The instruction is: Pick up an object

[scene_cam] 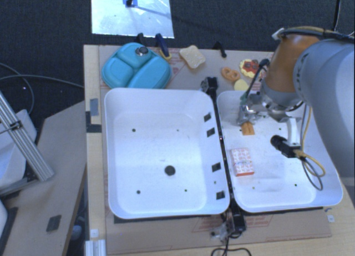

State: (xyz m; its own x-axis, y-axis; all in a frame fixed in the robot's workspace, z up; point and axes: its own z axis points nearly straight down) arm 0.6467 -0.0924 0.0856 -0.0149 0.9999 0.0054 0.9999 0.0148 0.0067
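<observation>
In the right bin (310, 194), my gripper (246, 118) hangs near the far left corner, at the end of the grey arm with the orange band. A small orange block (248, 129) lies on the bin floor directly below the gripper tip, touching it or very close. A pink and white patterned box (242, 161) lies flat nearer the front, left of the bin's middle and apart from the gripper. In the left bin (122, 194), a small dark round object (170, 170) sits alone near the middle.
Behind the bins on the bench lie a blue sectioned plate (136, 67), a toy bread slice (192, 56), an orange pretzel-like toy (230, 73), a pizza-like toy (250, 66) and a pale yellow piece (241, 85). A black cable fitting (283, 145) with yellow wires hangs from the arm over the right bin.
</observation>
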